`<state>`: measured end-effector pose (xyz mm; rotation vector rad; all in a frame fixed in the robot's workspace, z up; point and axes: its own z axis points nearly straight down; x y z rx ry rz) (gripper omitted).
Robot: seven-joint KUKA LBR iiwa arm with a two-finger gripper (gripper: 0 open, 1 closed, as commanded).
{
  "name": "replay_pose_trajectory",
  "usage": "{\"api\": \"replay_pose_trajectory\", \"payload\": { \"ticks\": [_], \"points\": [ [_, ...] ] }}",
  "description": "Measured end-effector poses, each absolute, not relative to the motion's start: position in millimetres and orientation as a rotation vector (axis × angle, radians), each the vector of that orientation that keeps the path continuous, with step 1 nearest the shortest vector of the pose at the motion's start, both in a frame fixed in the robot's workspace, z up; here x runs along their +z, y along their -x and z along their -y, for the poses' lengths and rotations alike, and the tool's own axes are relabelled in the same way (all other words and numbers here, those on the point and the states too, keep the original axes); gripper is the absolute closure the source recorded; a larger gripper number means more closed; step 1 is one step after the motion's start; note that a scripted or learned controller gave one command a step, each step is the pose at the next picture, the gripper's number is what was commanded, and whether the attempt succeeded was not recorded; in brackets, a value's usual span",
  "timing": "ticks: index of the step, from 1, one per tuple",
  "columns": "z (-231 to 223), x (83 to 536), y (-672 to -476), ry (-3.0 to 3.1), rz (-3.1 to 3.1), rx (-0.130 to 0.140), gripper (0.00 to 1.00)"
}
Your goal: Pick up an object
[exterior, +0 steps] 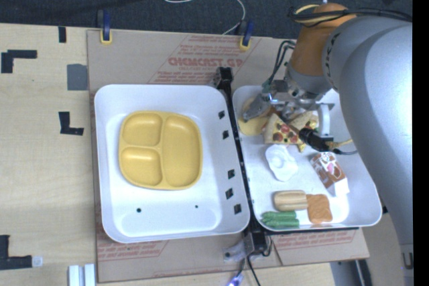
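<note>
Over the right bin [365, 211], the arm [375, 77] partly hides the fingers [285, 104]; whether they are spread is unclear.

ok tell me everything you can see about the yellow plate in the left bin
The yellow plate is a rounded-square divided dish that looks like smooth matte plastic. Raised ridges split it into three compartments: two smaller ones on the left, stacked one above the other, and one long one on the right. All three look bare. It lies flat and right side up on the floor of the left bin, slightly above the bin's middle, clear of the walls. Nothing rests on it or touches it apart from the bin floor.
</note>
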<state>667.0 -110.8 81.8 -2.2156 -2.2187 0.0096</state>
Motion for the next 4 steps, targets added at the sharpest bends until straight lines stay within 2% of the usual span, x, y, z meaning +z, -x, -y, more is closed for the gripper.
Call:
{"api": "replay_pose_trajectory", "payload": {
  "ticks": [3, 4],
  "points": [
    [140.7, 82.0, -666.9, 2.215, 2.216, 0.008, 0.00],
    [140.4, 90.4, -667.1, 2.213, 2.218, 0.011, 1.00]
  ]
}}
